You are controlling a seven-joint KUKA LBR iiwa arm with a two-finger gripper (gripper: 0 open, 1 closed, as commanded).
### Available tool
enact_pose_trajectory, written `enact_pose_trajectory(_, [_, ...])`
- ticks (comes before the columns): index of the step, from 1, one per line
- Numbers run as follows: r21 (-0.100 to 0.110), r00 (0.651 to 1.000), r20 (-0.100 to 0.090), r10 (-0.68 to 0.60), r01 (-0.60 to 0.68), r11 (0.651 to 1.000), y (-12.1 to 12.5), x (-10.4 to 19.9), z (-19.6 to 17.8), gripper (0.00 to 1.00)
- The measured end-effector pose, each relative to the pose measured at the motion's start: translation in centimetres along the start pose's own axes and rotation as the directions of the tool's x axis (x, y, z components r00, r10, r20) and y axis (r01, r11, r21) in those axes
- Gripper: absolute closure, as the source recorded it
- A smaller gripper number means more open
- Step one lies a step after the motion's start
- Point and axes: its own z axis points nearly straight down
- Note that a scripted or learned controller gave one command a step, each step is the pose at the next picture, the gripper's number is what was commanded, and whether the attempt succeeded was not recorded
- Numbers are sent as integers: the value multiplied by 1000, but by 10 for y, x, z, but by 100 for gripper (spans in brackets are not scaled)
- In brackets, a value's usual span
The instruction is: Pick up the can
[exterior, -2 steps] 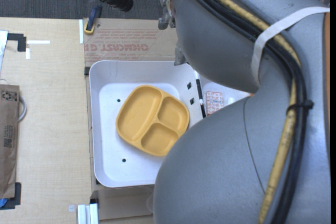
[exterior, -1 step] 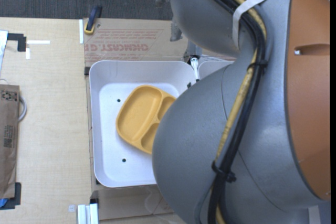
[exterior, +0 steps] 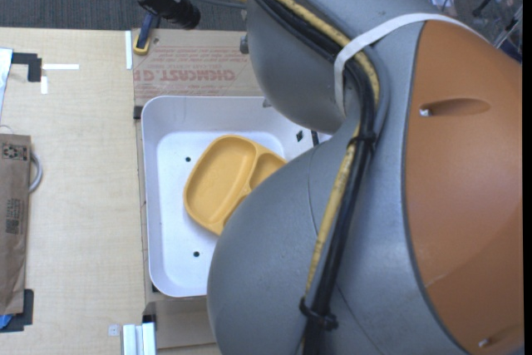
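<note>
We're looking down for the can, and right now we cannot tell where it lies or how it stands. The big grey and orange arm [exterior: 374,162] sweeps across the white bin [exterior: 170,212] and covers its whole right part. On the left stretch of bin floor open to us there's a yellow dish [exterior: 220,179] with two hollows, lying flat, its right end tucked under the arm. For the can itself, colour, pose, upright or tipped, we can't say from this angle.
</note>
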Motion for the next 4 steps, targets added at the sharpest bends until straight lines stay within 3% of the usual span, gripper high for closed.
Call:
enact_pose_trajectory(1, [1,1000,-2,-2,2,1000,9,2,-56,0])
enact_pose_trajectory(2, [0,1000,1,-30,30,1000,61,25,-55,0])
enact_pose_trajectory(3, [-2,999,5,-33,33,999,60,25,-63,100])
enact_pose_trajectory(4, [1,1000,2,-2,2,1000,180,-13,-55,100])
